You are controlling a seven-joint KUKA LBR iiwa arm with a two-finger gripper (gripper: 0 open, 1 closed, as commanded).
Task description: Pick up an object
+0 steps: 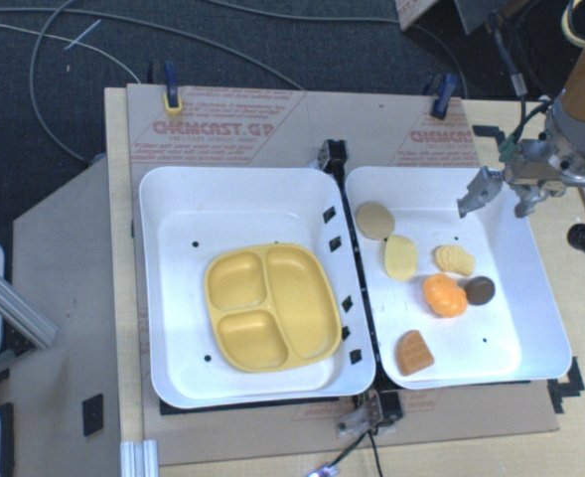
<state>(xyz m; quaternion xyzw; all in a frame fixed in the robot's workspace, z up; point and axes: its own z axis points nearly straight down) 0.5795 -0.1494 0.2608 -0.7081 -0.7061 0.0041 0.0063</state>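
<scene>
Toward the upper right of the frame, the gripper (pixel 501 194) is hanging over the top edge of the right bin (pixel 535 296), its two grey fingers (pixel 474 194) standing apart with nothing between them. Below and to its left, inside that bin, six pieces of toy food are lying loose. A round tan cookie (pixel 374 220) is sitting nearest the bin's upper left corner, and a pale yellow cheese-like slice (pixel 401 257) is lying just beneath it, the two almost touching. Further right, a ridged yellow piece (pixel 455 259) is resting near the middle of the bin. Just under it, an orange fruit (pixel 444 295) is sitting against a small dark brown round piece (pixel 480 290), the two touching. Lower down, toward the bin's bottom edge, a brown bread-like piece (pixel 413 352) is lying well apart from the rest. Across the divider, in the left bin (pixel 168 266), a yellow three-compartment tray (pixel 272 306) is lying flat and slightly turned. Both bins are resting on a brown board (pixel 222 127) printed with red lettering, held at its top edge by two clamps.
</scene>
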